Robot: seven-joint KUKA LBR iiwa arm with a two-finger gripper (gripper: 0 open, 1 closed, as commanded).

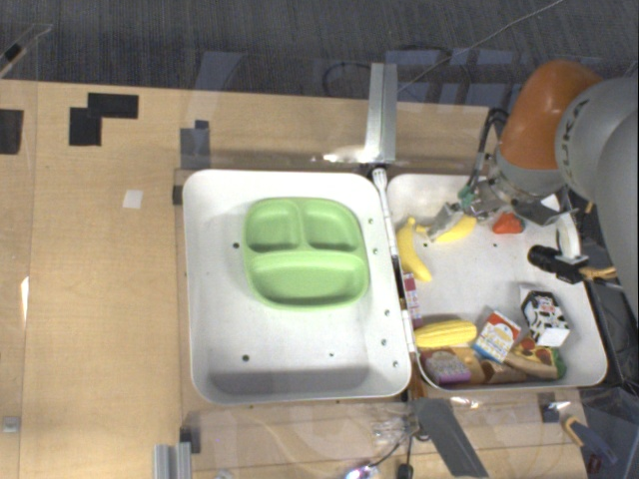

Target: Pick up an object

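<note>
My gripper [465,208] hangs low over the back of the right bin [469,287], reaching in from the right. A small yellow banana-shaped piece [454,231] lies right under its tip; whether it is held or just resting on the bin floor is unclear. A second yellow banana [410,252] lies by the bin's left wall. A red piece [509,224] sits just right of the gripper.
Along the right bin's front lie a corn cob [444,332], a purple item [450,367], a small carton [495,337], a black-and-white item [544,313] and a brown wedge [529,362]. The left bin [215,297] holds a green divided plate [300,277].
</note>
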